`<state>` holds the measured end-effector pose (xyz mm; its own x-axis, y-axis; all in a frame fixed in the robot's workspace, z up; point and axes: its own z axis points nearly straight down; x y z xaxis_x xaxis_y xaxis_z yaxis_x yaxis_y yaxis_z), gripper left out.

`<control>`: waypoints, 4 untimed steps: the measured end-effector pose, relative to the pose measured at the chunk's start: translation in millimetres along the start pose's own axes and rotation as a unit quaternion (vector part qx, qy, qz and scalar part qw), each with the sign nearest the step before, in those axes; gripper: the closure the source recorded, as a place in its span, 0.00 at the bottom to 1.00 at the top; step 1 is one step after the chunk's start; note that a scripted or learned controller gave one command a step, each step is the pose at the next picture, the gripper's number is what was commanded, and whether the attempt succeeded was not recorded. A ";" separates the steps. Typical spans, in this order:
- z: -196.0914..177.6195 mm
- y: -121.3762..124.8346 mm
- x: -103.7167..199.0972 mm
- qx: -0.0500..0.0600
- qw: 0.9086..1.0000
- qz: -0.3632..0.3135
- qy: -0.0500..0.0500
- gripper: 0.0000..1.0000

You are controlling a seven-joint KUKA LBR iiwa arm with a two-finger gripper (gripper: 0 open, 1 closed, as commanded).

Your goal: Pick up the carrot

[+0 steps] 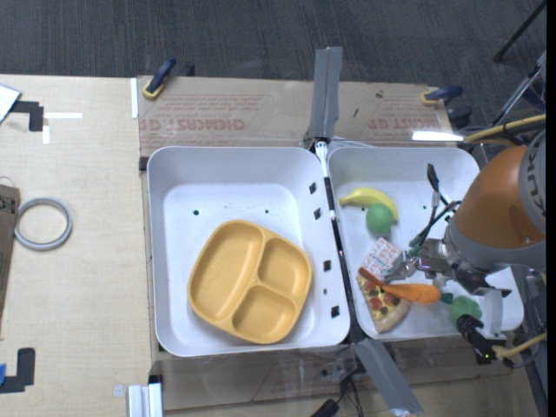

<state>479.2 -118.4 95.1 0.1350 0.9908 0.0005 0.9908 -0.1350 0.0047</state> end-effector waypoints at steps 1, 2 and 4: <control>-116.7 11.1 -46.0 0.003 1.000 0.029 -0.001 0.00; 3.9 -2.1 -0.7 0.003 0.994 0.107 -0.001 0.00; -47.5 -4.5 13.6 0.005 0.946 0.325 -0.002 0.00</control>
<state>476.4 -104.3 142.5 0.7149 0.6993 -0.0033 0.6993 -0.7149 -0.0049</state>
